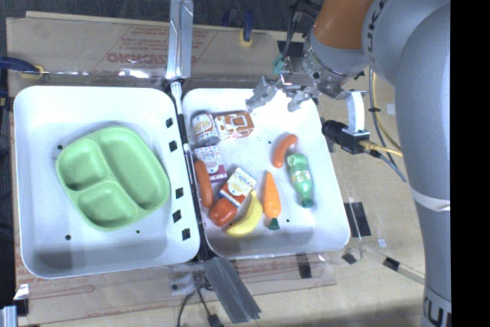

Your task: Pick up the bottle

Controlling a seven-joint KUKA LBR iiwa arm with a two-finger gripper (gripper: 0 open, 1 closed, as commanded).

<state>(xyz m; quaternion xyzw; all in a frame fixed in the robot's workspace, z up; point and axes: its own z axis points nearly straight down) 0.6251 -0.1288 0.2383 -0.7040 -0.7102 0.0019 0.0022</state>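
A small green bottle (pixel 300 178) lies on its side near the right wall of the right bin (pixel 331 220), label up, cap toward the front. My gripper (pixel 280 96) hangs above the bin's back edge, well behind the bottle, its two fingers spread open with nothing between them. A red sausage (pixel 282 149) lies between the gripper and the bottle.
The right bin also holds a can (pixel 203 127), a carton (pixel 233 124), a carrot (pixel 271 198), a banana (pixel 246 222), a tomato (pixel 223 212), a juice box (pixel 239 184) and a long sausage (pixel 204 184). A green divided plate (pixel 112 176) sits in the left bin (pixel 31 165).
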